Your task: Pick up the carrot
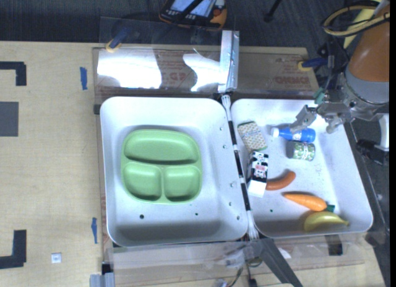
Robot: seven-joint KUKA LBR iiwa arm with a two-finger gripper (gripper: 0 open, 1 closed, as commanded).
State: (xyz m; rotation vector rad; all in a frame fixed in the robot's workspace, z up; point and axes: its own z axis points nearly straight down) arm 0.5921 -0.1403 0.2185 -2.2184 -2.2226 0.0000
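Observation:
The carrot (305, 201), orange with a small green end, lies in the right bin (352, 187) near its front, between a reddish sausage (280, 180) and a yellow banana (324, 221). My gripper (319, 119) hangs over the bin's back right part, well behind the carrot. It is open with nothing between its fingers. Its left finger (304, 117) is just above a blue bottle (296, 134).
A green can (302, 151) sits by the blue bottle. A patterned pouch (252, 135) and a cow-print carton (258, 171) lie along the right bin's left wall. The left bin (111, 174) holds a green divided plate (162, 163).

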